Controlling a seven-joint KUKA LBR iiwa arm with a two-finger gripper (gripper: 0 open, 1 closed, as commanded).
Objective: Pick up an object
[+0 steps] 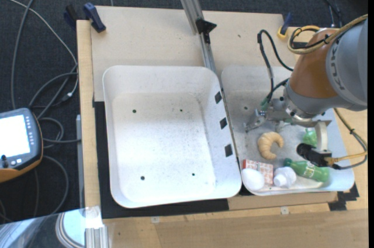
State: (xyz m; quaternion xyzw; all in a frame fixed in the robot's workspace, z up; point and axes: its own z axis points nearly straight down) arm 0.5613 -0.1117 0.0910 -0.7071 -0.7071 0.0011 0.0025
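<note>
Arm: grey arm (350,65) with the orange band enters from the right and bends down over the right bin (239,86).
Gripper: gripper (260,118) sits low over the middle of the right bin, its metal end pointing toward the left bin (108,84).
Gripper state: cannot tell whether it is open or closed; the wrist hides too much of it. Nothing is seen held.
Task item: croissant-shaped piece (270,144), tan to golden, curved like a crescent, with a ridged surface and a paler inner side.
Task item position: lying on the floor of the right bin, just below the gripper and apart from it, near the bin's front half.
Neighbours, front edge: green bottle (308,169) lying on its side with its white cap (285,178) pointing left; a red-and-white packet (260,166); a white rounded item (252,179) at the front left corner.
Spacing: the croissant-shaped piece lies just above the packet; contact between them cannot be told.
Other item: small pale green object (310,137) to the right of the croissant-shaped piece, partly under the wrist; its kind is not clear.
Left bin: white, finely speckled, with four small dark dots on its floor.
Bench: pale board (146,36) with a blue clamp (93,16) at its back left corner.
</note>
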